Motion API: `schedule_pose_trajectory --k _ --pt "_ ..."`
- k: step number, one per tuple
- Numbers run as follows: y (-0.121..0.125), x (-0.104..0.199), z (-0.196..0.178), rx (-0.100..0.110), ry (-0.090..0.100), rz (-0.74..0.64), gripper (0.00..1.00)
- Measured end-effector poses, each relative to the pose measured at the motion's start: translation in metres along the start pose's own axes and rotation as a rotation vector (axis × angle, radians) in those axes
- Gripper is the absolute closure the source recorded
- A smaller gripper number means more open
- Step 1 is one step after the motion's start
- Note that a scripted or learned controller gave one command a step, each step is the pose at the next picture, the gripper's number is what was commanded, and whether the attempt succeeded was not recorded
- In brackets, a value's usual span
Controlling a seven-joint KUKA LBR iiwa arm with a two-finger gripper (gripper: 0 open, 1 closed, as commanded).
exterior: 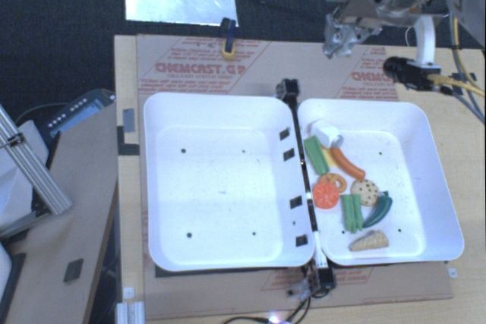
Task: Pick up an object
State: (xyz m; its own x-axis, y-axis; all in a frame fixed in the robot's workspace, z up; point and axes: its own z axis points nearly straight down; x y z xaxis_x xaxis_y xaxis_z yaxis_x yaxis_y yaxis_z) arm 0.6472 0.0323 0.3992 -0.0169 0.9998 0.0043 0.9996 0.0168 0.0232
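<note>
Hovering tool (339,42) above bench, toys (345,186) well below in right bin (425,163).

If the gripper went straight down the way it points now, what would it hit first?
Probably the cardboard sheet behind the right bin, not the toys. The gripper hangs beyond the bin's far rim, though depth is hard to judge from this slanted view.

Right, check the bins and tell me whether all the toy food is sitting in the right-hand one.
Yes: the toy food pieces all lie together in the right bin, and none shows in the left bin.
</note>
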Motion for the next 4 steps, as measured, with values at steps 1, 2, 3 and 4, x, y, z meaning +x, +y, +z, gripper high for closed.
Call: schedule_pose_trajectory --k 1,2,3,4 --pt "-0.043 0.065 0.164 0.04 -0.003 0.006 1.0" --pt "-0.021 0.132 0.055 0.009 0.001 0.005 1.0" --pt "0.003 0.165 -0.008 0.013 0.0 0.009 1.0" --pt "0.026 0.197 -0.026 0.018 -0.002 0.01 1.0"
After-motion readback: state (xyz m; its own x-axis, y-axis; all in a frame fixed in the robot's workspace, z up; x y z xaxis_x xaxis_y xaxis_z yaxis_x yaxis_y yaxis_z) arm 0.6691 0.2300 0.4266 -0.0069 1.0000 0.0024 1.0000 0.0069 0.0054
